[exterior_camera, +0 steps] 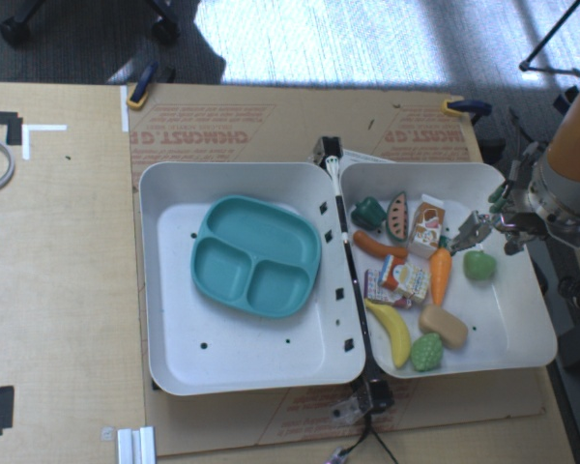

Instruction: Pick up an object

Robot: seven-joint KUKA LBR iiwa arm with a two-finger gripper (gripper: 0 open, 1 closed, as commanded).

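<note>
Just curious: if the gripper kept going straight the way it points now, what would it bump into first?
Probably the carrot, just left of and below the gripper, though height is hard to judge.

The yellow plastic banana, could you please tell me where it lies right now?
The yellow plastic banana lies in the right white bin, near its front left corner, beside the central divider, with the bumpy green toy vegetable at its right.

Two bins are set side by side on a bench (58,288). A divided tray (256,256) is placed in the left bin (164,356). Toy foods are clustered in the right bin's (522,341) left half: a banana (393,329) nearest, a carrot (440,274) further right.
</note>
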